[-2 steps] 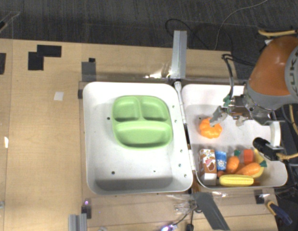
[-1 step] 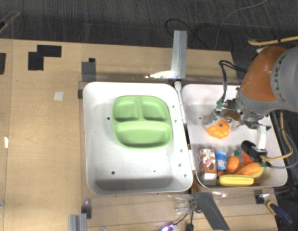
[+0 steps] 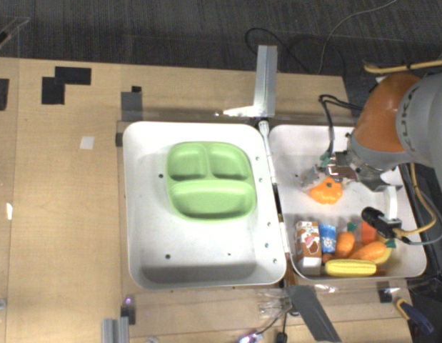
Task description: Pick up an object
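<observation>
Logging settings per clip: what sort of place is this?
Likely a robotics lab bench: two white bins on a wooden benchtop, a green divided plate, toy food, and a grey arm with loose cables.

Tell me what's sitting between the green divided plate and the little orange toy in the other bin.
In the camera view, the green plate and orange toy are separated by the two bins' adjoining rims and bare white bin floor; no object lies between.

Wooden bench (image 3: 56, 213) bearing two shallow white bins.

The left bin (image 3: 146, 213) and right bin (image 3: 295, 145) sit side by side, touching along a shared edge. Black patches (image 3: 63, 83) mark the bench's far left, and a small white square (image 3: 87, 143) lies beside the left bin.
</observation>
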You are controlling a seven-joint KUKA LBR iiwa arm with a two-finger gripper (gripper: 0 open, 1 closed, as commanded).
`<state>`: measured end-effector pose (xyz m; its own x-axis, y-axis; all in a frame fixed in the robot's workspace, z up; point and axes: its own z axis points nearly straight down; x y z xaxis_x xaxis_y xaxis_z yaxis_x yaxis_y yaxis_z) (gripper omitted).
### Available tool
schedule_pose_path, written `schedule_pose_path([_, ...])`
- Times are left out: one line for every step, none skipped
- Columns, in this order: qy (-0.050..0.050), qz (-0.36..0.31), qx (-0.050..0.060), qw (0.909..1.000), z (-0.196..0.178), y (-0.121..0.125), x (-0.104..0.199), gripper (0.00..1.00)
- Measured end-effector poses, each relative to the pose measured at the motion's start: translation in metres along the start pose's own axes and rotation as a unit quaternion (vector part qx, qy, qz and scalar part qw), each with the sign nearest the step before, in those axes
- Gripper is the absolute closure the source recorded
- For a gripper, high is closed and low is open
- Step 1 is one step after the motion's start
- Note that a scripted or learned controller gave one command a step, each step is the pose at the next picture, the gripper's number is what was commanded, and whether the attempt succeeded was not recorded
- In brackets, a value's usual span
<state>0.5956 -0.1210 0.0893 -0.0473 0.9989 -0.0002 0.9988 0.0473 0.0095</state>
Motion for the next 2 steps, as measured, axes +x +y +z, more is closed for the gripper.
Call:
schedule_pose_path([0.000, 0.000, -0.003, 1.0000, -0.011, 0.002, 0.001, 1.00])
schedule_pose_path([0.001, -0.008, 0.002, 1.0000, -0.097, 0.026, 0.126, 1.00])
